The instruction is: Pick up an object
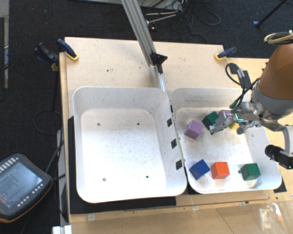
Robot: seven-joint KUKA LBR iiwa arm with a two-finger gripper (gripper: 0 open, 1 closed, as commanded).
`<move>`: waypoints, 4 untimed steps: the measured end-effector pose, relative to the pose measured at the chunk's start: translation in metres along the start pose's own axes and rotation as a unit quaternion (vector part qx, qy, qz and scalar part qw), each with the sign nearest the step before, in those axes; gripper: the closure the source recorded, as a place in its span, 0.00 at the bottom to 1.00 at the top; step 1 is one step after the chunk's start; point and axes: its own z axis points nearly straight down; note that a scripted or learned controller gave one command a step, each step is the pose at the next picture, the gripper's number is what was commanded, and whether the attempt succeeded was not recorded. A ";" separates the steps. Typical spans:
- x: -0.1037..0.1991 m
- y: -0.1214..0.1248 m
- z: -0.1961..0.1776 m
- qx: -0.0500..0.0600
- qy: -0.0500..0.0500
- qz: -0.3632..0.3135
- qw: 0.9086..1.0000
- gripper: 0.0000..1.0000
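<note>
From the camera view, two shallow white bins of smooth, lightly speckled plastic with rounded corners sit side by side on a pale wooden bench; the left bin has four small dark dots on its floor, and black tabs mark the seam between the two. The grey arm, with its glossy orange-brown band, reaches in from the right over the right bin. Its gripper hangs above the bin's upper middle, just beside a dark green block that touches or overlaps it on its left; whether the jaws are apart or together I cannot tell. The blocks are matte cubes with crisp edges, so none has a clear long axis. A purple cube sits tilted, one corner toward the seam. Along the bin's near side stand a blue cube, turned diagonally, an orange cube, squarer to the bin, and a green cube, well apart from the gripper.
</note>
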 end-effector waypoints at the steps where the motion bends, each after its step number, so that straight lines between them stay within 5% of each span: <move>1: 0.002 -0.004 0.044 0.002 0.000 0.000 1.000 0.00; 3: 0.008 0.004 0.142 0.000 0.000 0.000 1.000 0.00; 4: 0.008 0.005 0.131 -0.001 0.000 0.000 1.000 1.00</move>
